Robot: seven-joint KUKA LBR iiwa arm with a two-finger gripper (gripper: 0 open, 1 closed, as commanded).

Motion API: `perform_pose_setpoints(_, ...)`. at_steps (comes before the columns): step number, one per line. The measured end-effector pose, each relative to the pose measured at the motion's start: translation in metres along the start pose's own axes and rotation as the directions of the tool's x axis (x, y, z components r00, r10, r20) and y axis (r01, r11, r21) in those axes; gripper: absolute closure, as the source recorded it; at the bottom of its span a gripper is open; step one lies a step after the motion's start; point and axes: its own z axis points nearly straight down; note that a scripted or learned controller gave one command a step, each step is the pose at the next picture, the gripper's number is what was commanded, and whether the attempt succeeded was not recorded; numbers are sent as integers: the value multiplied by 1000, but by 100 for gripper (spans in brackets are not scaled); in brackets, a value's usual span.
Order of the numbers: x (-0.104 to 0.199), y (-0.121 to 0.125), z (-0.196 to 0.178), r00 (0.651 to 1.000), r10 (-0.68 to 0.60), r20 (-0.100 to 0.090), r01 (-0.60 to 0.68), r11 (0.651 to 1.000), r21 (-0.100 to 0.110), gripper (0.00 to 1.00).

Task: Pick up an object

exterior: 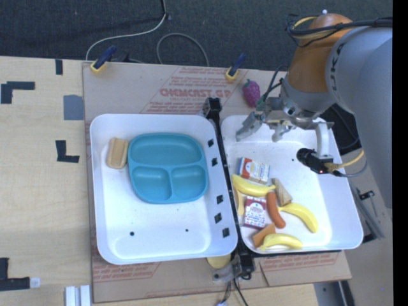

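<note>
Right bin (331, 199) far half bare (food crowds near edge), fingers (265, 126) spread, holding nothing.

Smooth, glossy blue plastic tray (167, 167) lies in a matt white bin (108, 228) on printed brown cardboard (185, 94).

The grey arm (366, 75) enters from the right, its thick upper link filling the upper right corner. The orange band (312, 53) sits above the wrist, curving down toward the tool (263, 127), which hangs at the far end of the right side of the table. The tool's 2 grey fingers (248, 127) point down and to the left, spread apart with nothing between them. A black cable loops over the orange section.
</note>
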Motion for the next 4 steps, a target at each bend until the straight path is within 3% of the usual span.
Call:
perform_pose_setpoints(1, -4, -75, 5, 1000, 7, -1, -7, 1000, 18, 0)
perform_pose_setpoints(2, -30, -59, 110, 1000, 6, 2, -6, 1000, 9, 0)
perform_pose_setpoints(3, -38, -5, 106, 1000, 3, 0, -3, 1000, 10, 0)
perform_pose_setpoints(4, -38, -6, 95, 1000, 4, 1, -4, 1000, 8, 100)
